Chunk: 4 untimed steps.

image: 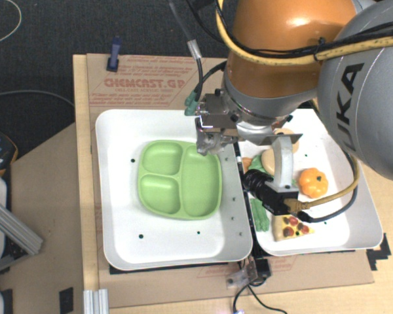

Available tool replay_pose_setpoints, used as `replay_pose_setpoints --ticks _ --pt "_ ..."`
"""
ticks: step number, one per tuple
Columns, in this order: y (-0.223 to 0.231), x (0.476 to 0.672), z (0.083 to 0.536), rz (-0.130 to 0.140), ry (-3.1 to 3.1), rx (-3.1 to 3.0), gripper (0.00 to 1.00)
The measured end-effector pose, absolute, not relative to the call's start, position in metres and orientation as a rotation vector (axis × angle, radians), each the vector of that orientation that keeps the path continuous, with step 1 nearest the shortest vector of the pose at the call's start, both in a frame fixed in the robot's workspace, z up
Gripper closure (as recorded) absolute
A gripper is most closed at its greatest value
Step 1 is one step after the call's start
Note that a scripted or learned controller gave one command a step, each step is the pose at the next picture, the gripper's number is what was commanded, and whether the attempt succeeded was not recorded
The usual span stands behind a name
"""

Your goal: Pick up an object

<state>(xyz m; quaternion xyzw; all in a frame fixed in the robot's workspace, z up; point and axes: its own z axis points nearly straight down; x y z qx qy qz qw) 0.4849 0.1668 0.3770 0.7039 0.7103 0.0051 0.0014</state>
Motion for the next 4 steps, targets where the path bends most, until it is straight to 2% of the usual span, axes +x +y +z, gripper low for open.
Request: replay_pose_setpoints --ticks 1,2,3,4 --pt "0.124 0.478 0.315 -0.012 2.218 2.23 1.0" --pt "0.035 0.48 0.48 0.027 2.201 2.221 1.0" --pt "0.011 0.478 0.358 -0.016 2.221 2.231 1.0" --pt "-0.065 0.477 0.252 -0.015 2.215 2.238 1.0"
